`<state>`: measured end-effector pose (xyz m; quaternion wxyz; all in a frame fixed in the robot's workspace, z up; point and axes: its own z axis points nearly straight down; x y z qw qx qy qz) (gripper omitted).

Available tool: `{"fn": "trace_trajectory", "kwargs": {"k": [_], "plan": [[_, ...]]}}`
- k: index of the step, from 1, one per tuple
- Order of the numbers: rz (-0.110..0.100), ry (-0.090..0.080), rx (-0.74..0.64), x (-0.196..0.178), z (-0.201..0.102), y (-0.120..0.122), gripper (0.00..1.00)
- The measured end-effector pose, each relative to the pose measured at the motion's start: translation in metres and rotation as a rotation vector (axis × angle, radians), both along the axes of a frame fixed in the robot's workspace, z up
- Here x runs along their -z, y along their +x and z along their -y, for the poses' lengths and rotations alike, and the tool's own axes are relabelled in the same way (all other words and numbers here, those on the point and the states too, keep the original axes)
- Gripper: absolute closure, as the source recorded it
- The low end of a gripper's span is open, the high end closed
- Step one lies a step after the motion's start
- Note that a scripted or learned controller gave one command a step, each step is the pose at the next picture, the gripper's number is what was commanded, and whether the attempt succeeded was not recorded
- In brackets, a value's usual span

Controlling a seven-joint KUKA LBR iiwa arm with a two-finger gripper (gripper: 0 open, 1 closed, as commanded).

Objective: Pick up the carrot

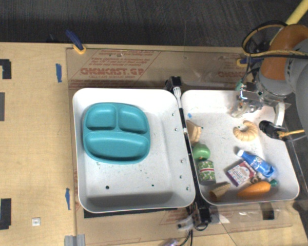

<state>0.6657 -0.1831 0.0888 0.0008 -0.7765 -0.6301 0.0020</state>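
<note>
Cardboard-covered tabletop (31,137), carrot (255,189) wedged low in the right bin (215,104) beside a blue packet (256,164); jaws' state can't tell, so I'd come down along its length.

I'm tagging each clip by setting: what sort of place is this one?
Probably a robot lab workcell set up for pick-and-place trials, not a home. A cardboard-covered bench bears two white bins clamped side by side; one holds a teal divided plate, the other toy food such as the carrot.
</note>
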Motion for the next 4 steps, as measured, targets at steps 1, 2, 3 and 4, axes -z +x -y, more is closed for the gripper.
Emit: {"fn": "trace_trajectory", "kwargs": {"k": [1, 2, 3, 4], "plan": [[0.002, 0.001, -0.002, -0.001, -0.002, 0.001, 0.0], [-0.005, 0.027, -0.042, 0.001, 0.02, 0.004, 0.0], [-0.004, 0.007, -0.047, -0.01, 0.024, 0.004, 1.0], [0.011, -0.004, -0.834, -0.001, 0.025, -0.065, 1.0]]}}
